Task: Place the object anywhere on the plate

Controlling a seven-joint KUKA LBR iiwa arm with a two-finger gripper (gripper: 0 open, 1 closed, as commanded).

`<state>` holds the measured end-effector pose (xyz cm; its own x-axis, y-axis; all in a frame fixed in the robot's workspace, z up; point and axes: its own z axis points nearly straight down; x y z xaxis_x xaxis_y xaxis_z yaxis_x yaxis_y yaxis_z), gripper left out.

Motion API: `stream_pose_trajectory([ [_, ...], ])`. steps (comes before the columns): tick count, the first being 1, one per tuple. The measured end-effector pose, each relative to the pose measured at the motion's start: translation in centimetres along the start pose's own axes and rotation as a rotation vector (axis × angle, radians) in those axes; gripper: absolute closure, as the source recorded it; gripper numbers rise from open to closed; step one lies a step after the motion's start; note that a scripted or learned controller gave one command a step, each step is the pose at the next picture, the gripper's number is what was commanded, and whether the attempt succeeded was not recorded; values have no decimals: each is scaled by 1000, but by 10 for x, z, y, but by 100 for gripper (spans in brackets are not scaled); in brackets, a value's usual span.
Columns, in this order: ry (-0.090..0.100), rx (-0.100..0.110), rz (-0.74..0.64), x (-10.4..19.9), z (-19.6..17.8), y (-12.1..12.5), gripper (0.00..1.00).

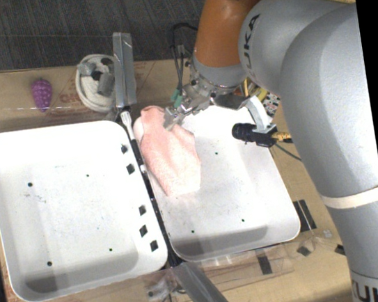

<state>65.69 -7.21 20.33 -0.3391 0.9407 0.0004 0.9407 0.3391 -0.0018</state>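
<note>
A pale pink, flat, plate-like thing (pixel 170 158) lies in the right bin (pixel 253 200), against that bin's left wall and reaching toward its far edge. My gripper (pixel 173 117) hangs over the pink thing's far end, touching it or just above it. The grey arm with its orange band comes in from the upper right. I see no separate small object on the pink thing or inside either bin.
The left bin (pixel 64 207) sits beside the right one, with a dark clip strip along the shared wall. On the bench behind the left bin lie a small purple grape-like item (pixel 42 93) and a white coiled fixture (pixel 96 82). A black device (pixel 251 132) juts over the right bin.
</note>
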Motion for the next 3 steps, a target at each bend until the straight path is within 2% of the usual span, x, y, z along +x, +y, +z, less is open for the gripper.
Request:
stream_pose_trajectory([
  [1,-1,-1,-8,1,-28,1,100],
  [3,1,2,-819,112,-17,2,100],
])
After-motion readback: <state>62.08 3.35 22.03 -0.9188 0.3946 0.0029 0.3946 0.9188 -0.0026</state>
